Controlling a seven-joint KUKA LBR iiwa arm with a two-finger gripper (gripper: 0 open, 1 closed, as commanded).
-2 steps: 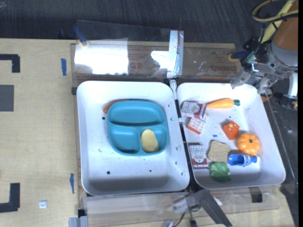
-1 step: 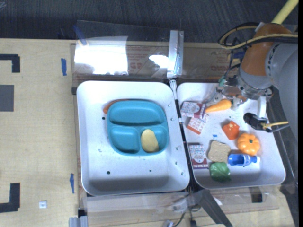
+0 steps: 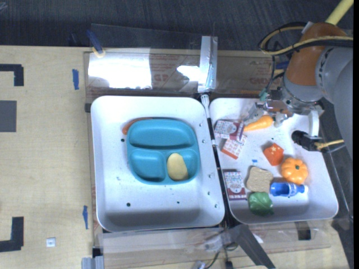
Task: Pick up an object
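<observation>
My gripper (image 3: 276, 110) hangs over the far part of the right bin (image 3: 325, 198), under the grey wrist with the orange band. An orange carrot (image 3: 258, 123) lies directly below and left of it, its thick end at the gripper's tip; contact is unclear. Further items in this bin: a small orange-red block (image 3: 273, 153), an orange pumpkin (image 3: 294, 170), a bread slice (image 3: 258, 179), a blue bottle (image 3: 286, 190), a green vegetable (image 3: 260, 202) and several red-and-white packets (image 3: 229, 136).
The left bin (image 3: 106, 150) holds a blue divided tray (image 3: 154, 144) with a yellow potato-like piece (image 3: 177, 166) in its lower right compartment. A clear panel (image 3: 146, 66) stands behind the bins. A black cable end (image 3: 305, 140) hangs near the right bin's right side.
</observation>
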